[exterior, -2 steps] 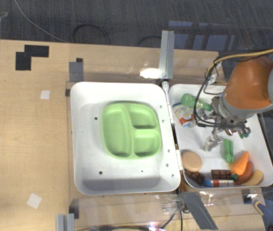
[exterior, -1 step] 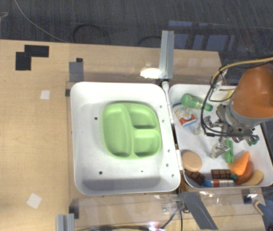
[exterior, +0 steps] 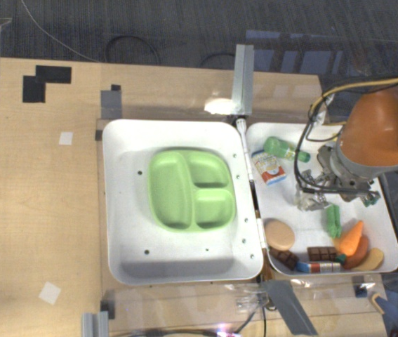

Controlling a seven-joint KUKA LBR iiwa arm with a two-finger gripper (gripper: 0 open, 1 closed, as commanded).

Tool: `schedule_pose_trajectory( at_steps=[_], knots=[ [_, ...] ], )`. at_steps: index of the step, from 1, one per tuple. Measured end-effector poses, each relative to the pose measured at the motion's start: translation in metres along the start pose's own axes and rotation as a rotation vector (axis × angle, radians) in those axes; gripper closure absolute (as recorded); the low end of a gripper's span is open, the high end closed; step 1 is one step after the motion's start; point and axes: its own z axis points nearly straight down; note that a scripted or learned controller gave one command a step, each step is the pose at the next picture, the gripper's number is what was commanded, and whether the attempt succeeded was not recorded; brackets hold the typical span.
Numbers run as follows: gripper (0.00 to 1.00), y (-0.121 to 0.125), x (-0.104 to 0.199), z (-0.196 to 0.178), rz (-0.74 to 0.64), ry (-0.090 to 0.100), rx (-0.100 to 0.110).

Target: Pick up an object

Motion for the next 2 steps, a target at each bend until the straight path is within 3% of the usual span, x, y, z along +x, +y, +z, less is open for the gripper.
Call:
schedule_pose_trajectory(
  at_steps=[1,2],
  knots=[
    [1.00,-0.063,-0.021,-0.060,-0.355,0.017,-0.011],
    [1.00,-0.019,-0.024,-0.131,-0.468,0.014,-0.012]
  ],
)
